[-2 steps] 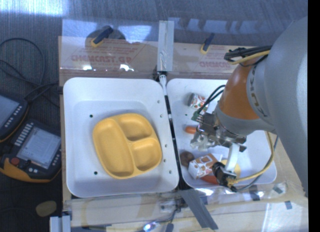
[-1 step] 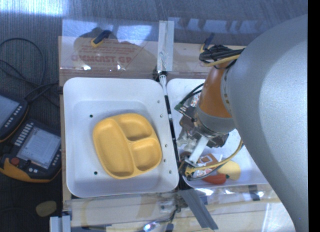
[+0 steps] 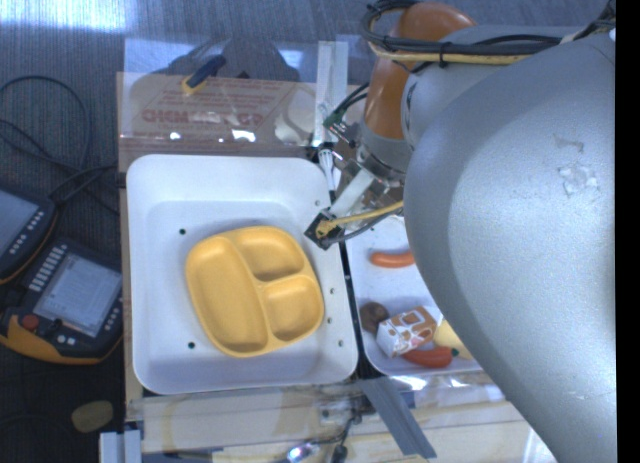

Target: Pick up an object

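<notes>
My gripper [image 3: 342, 194] hangs over the wall between the two bins, just past the upper right corner of the left bin [image 3: 150, 251]. A yellow divided plate [image 3: 254, 288] lies in the middle of the left bin, down and to the left of the gripper. In the right bin [image 3: 362, 341] lie an orange sausage-like piece [image 3: 391, 259], a brown round piece [image 3: 374, 315], a small orange and white carton [image 3: 408, 330] and a red pepper-like piece [image 3: 431, 357]. None of these shows between the gripper's tips. The arm hides most of the right bin.
The big grey arm [image 3: 520, 231] covers the right side of the view. A brown printed bag [image 3: 200, 111] with a blue and yellow item on it lies behind the left bin. A control pendant [image 3: 50, 291] sits on the floor at the left.
</notes>
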Robot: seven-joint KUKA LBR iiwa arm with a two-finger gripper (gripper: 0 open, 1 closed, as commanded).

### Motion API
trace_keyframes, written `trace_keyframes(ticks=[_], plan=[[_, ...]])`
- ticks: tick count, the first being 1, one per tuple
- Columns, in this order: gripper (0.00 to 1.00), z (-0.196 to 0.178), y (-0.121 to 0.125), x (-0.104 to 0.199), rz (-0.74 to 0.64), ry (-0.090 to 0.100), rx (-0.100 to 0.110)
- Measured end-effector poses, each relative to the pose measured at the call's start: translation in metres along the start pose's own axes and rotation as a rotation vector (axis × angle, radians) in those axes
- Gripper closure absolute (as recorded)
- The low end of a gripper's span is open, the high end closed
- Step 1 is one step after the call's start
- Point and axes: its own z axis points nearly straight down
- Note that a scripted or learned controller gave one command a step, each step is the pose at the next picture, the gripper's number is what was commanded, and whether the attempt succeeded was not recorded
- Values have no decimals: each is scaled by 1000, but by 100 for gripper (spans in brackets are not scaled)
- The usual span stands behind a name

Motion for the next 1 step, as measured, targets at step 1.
trace_keyframes(ticks=[1], plan=[[100, -116, 3, 54, 202, 1, -1]])
